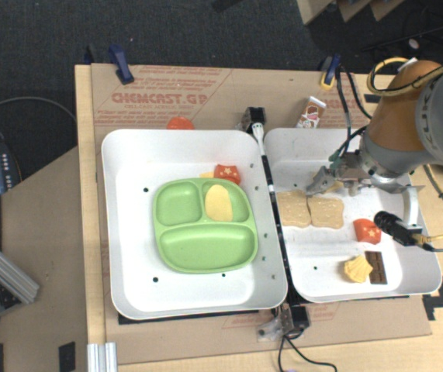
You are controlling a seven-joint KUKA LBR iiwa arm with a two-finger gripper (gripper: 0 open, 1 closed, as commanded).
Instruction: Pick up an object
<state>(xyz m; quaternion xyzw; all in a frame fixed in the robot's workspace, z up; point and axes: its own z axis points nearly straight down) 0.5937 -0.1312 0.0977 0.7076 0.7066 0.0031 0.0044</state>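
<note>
My gripper hangs over the back part of the right bin, just behind two bread slices lying side by side. Further right in that bin lie a red piece, a yellow cheese wedge and a brown block. In the left bin sits a green divided plate with a pale yellow piece in its upper right compartment. A red piece lies just behind the plate. I see nothing held in the gripper.
A small carton stands on the bench behind the right bin. An orange object lies behind the left bin. Blue clamps hold the board's back edge. The arm's grey and orange body looms over the right bin's back right.
</note>
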